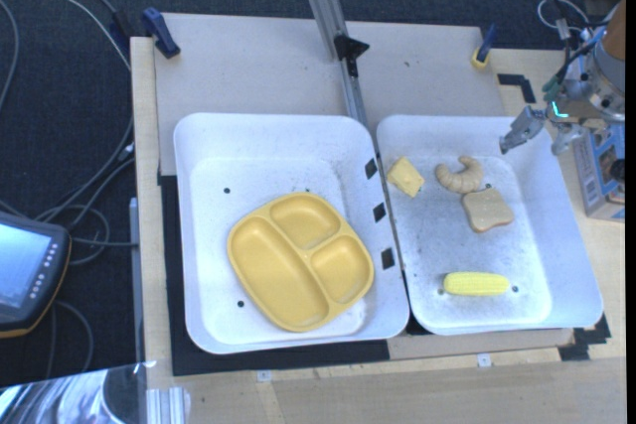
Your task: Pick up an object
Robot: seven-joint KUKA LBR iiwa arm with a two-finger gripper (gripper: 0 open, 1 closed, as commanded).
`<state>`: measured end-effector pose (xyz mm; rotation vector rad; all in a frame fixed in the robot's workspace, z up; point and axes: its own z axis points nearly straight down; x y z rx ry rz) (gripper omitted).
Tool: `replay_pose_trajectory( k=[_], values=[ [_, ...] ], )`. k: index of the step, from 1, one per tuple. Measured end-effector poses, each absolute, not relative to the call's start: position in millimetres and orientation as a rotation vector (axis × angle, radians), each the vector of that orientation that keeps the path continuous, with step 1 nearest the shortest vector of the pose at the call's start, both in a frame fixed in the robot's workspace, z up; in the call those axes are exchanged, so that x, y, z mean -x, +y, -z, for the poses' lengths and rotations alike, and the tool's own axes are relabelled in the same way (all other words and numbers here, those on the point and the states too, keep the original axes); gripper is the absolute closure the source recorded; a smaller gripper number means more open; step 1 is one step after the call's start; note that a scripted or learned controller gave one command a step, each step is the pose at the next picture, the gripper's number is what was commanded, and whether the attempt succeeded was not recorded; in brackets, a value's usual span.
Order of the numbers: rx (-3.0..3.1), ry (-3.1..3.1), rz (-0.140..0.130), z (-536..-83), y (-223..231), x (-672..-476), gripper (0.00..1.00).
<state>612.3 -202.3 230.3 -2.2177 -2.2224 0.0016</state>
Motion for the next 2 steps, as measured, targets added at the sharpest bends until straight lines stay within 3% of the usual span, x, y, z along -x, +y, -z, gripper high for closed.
replay_pose_trajectory(
  k=[2],
  values=[
    [2.217,-2.217,-0.006,-115.8,-210.2,-613.8,0.0]
  ],
)
